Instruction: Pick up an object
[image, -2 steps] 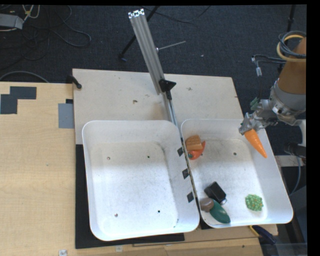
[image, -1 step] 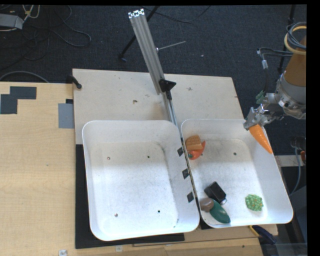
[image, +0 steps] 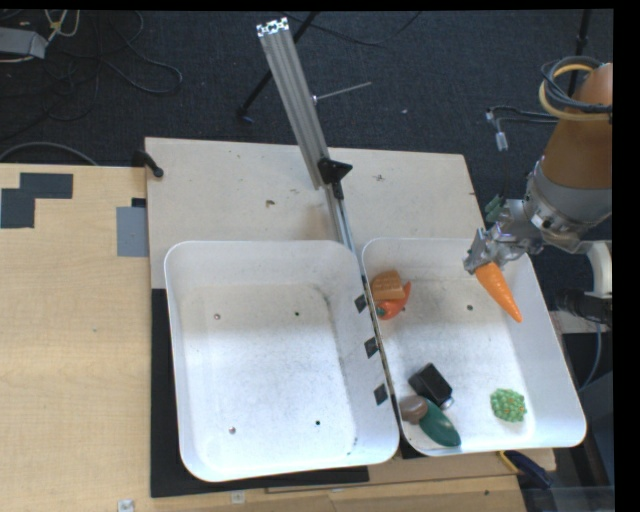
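Camera view: the gripper (image: 487, 258) hangs above the right bin (image: 560, 380), its fingers pinching the thick end of an orange carrot (image: 499, 289) (the tip points down toward the bin floor). The grip looks shallow, at the very top. A jolt could swing the carrot loose, dropping it near the green ball (image: 508, 404).

The grey arm (image: 572, 160) enters from the frame's upper right, its orange band (image: 581, 140) above the wrist. The gripper (image: 489, 258) points down and to the left at the right middle, fingers closed around an orange carrot's (image: 500, 290) top.
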